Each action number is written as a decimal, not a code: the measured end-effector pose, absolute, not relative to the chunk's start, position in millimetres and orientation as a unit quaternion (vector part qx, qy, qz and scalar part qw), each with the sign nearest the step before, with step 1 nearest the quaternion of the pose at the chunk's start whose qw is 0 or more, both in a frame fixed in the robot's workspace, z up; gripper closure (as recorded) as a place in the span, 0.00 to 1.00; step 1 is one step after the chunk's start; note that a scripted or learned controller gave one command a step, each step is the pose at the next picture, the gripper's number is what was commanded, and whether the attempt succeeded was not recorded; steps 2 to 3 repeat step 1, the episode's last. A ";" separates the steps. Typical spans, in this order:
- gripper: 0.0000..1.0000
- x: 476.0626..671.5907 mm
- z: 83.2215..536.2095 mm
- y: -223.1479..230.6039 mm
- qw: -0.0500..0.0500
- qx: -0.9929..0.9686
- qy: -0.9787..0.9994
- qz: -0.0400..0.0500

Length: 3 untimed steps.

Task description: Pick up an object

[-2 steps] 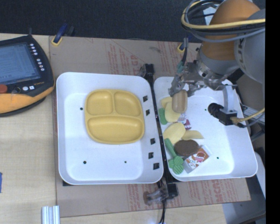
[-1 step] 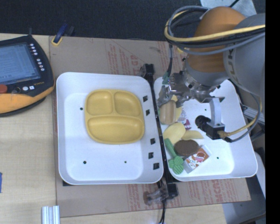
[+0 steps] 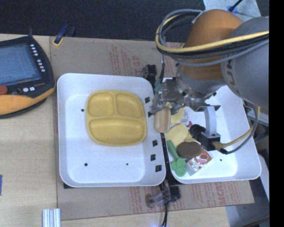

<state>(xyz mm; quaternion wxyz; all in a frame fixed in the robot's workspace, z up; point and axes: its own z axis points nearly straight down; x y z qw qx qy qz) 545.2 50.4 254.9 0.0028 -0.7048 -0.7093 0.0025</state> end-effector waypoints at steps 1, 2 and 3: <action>1.00 542.9 204.7 -4.6 0.002 -0.706 -0.708 0.003; 1.00 542.9 204.7 -4.6 0.002 -0.706 -0.708 0.003; 1.00 542.9 204.7 -4.6 0.002 -0.706 -0.708 0.003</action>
